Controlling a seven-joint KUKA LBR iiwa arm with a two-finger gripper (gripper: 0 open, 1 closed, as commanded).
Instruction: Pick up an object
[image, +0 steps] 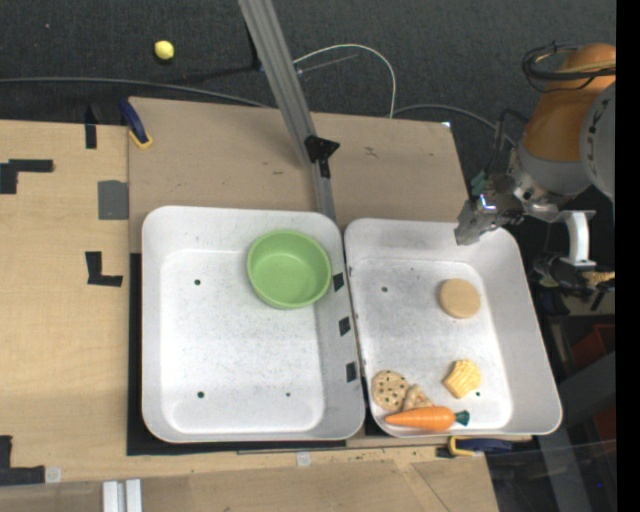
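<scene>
The right bin (500, 262) holds a round tan biscuit-like disc (459, 298), a yellow wedge (462, 378), a brown cookie (388, 387) and an orange carrot (424, 419) along its near edge. A green bowl (289, 268) sits in the left bin (170, 330) near its far right corner. My gripper (471, 233) hangs over the far right corner of the right bin, up and right of the tan disc, with nothing visible between its fingers.
A slanted grey pole (290, 95) rises from the far side of the bins. A small yellow ball (164, 49) lies on the dark floor at the far left. Cables run across the back of the bench.
</scene>
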